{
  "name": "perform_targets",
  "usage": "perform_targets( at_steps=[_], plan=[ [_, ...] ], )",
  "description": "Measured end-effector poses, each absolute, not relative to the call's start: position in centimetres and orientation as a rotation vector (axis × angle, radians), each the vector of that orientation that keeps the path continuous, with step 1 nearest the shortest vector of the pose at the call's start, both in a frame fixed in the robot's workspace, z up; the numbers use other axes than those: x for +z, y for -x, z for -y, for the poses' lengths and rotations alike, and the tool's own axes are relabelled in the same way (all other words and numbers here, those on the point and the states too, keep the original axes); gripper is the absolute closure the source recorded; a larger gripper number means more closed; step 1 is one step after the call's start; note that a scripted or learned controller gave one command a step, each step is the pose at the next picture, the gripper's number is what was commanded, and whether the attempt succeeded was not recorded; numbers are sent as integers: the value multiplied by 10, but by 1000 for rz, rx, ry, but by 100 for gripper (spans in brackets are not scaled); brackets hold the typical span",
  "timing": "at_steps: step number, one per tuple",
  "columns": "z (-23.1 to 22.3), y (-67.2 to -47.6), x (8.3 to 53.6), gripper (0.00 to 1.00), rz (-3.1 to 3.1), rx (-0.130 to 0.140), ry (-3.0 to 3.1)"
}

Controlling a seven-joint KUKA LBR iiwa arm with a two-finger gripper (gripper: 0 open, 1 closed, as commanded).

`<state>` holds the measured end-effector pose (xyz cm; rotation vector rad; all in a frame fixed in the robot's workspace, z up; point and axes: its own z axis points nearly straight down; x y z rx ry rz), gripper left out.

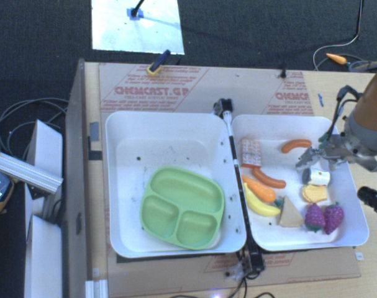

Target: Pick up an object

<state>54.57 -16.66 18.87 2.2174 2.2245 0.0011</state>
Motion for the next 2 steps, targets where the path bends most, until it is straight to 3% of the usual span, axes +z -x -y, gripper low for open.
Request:
perform_targets(
  at_steps=[1,2],
  plan=[
    [193,-501,101,0,-2219,-1,-2220],
    [133,-565,90,0,-2214,13,-2205]
  ],
)
